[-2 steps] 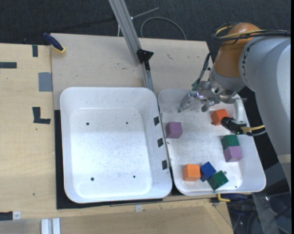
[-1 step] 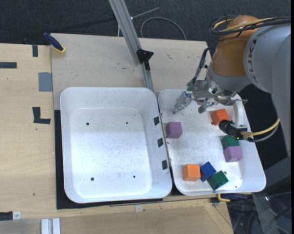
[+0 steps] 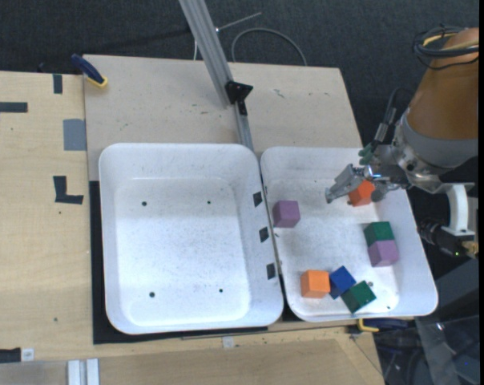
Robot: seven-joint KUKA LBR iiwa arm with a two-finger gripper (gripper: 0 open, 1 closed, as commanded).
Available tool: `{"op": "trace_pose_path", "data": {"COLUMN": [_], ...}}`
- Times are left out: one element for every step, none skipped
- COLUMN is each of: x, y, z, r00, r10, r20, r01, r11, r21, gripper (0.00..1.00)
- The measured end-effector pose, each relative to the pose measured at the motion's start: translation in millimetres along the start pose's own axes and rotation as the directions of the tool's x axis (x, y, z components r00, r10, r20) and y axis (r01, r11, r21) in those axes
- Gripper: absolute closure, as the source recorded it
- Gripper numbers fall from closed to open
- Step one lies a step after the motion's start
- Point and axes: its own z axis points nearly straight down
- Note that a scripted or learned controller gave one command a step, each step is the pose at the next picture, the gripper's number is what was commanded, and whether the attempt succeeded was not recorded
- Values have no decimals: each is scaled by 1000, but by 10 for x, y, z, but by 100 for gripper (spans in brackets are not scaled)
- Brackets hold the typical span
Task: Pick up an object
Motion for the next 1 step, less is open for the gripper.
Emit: {"op": "trace_pose_path", "data": {"x": [174], "y": [-458], "z": [-2603], "r00": [1000], "r10": [-4], "r20": [0], "r01": [4], "r11": [1000], "r21": [-5], "gripper": [0]}}
